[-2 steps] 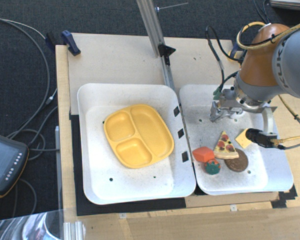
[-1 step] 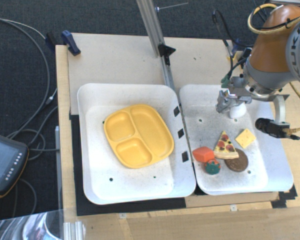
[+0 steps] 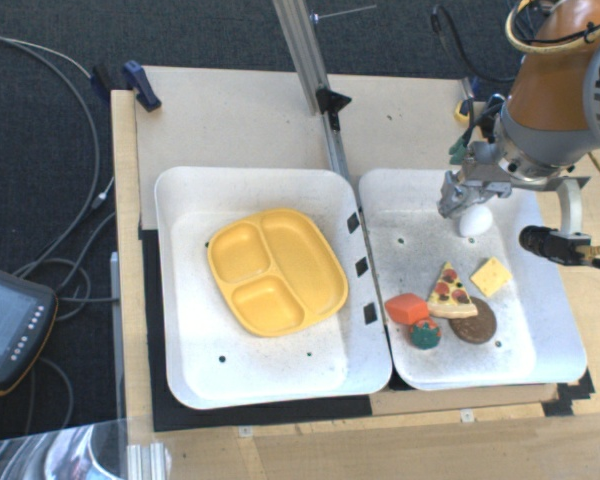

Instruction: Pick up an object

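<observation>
In the right bin [image 3: 540, 353] lie several toy foods. A white egg-like piece [image 3: 476, 221] sits toward the back of the bin. Nearer the front are a yellow cheese wedge [image 3: 491, 277], a pizza slice [image 3: 450, 292], a brown round cookie [image 3: 476, 325], an orange-red block [image 3: 407, 308] and a small red and green piece [image 3: 425, 333]. My gripper [image 3: 459, 204] hangs low over the back of this bin, right against the upper left of the white piece and partly covering it. Whether it grips that piece cannot be seen.
The left bin [image 3: 185, 368] holds a yellow divided plate [image 3: 275, 270]. A metal pole [image 3: 300, 28] slants up from between the bins. A black part [image 3: 550, 240] juts from the arm over the right bin's right rim. Cables lie on the floor at left.
</observation>
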Controlling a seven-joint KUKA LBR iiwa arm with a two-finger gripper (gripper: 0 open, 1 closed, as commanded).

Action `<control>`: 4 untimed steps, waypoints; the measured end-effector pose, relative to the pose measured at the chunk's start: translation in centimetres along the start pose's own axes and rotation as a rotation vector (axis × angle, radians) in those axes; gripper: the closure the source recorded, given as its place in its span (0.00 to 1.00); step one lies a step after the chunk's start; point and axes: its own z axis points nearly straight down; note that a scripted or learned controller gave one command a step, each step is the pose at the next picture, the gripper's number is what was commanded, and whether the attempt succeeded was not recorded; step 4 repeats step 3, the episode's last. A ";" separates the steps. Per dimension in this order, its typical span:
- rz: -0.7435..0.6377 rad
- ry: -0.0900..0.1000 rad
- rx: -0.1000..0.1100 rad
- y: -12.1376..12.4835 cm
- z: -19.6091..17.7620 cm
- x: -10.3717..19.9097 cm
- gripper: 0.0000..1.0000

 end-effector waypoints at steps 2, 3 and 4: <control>-0.005 0.003 0.005 -0.8 -0.9 9.5 1.00; -0.004 0.003 0.010 -2.3 0.7 14.8 1.00; -0.004 0.003 0.010 -2.3 0.7 14.8 1.00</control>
